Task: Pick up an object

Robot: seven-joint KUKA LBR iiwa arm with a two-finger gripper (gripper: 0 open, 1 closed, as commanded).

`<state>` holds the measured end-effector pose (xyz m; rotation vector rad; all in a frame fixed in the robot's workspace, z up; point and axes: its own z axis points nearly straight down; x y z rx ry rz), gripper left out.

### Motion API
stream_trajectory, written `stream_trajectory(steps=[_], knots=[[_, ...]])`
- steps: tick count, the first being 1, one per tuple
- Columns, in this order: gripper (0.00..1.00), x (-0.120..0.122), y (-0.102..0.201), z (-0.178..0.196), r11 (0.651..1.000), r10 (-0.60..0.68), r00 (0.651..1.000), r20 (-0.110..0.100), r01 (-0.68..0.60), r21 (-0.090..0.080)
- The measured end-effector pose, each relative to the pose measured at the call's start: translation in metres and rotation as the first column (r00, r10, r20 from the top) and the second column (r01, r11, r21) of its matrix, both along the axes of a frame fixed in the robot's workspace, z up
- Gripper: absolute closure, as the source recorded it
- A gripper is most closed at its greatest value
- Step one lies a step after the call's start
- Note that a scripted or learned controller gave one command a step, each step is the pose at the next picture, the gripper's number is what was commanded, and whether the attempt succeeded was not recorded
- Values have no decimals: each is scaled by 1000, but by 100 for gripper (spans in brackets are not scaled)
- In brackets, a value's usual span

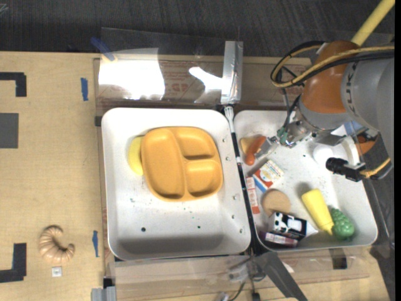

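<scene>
The right bin (366, 221) holds the loose objects: an orange piece (252, 147) at its upper left, a small red-and-white packet (268, 172) below it, a tan rounded item (276, 200), a black-and-white item (288, 224), and a yellow corn cob with a green end (326, 214) toward the lower right. The gripper (282, 137) hangs low over the bin's upper part, just right of the orange piece; whether its jaws are spread or pressed together cannot be told. The left bin (119, 187) carries an orange divided tray (182, 162). On the desk (44, 168) at lower left lies a tan croissant (56, 243).
</scene>
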<state>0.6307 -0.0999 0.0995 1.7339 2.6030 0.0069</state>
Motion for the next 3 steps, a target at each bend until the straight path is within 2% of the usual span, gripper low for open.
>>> stream_trajectory(steps=[1, 2, 3], knots=[[100, 2, 0, 12, 1000, 1, 1000, 6, -1, -1], [100, -23, 70, 90, 1000, -19, 1000, -2, 19, 6], [0, -25, 66, 86, 1000, -24, 1000, -11, 24, 4]])
